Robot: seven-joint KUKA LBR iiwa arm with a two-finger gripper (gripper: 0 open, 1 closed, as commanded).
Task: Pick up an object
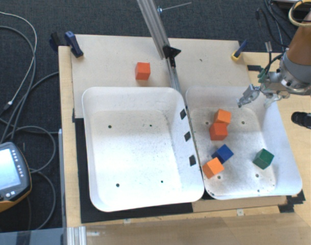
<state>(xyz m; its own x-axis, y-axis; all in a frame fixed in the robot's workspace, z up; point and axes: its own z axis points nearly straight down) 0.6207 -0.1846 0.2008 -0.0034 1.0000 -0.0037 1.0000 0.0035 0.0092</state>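
Inside the right bin [278, 137] lie five blocks: an orange block [222, 117] touching a red block [218, 131], a blue block [224, 153] touching another orange one [213, 167], and a green block [263, 158] set apart. Above that bin's far edge hovers the claw [257, 95], fingers apart, gripping nothing. Another red block [142, 71] sits on the table [109, 60] behind the left bin [135, 147].
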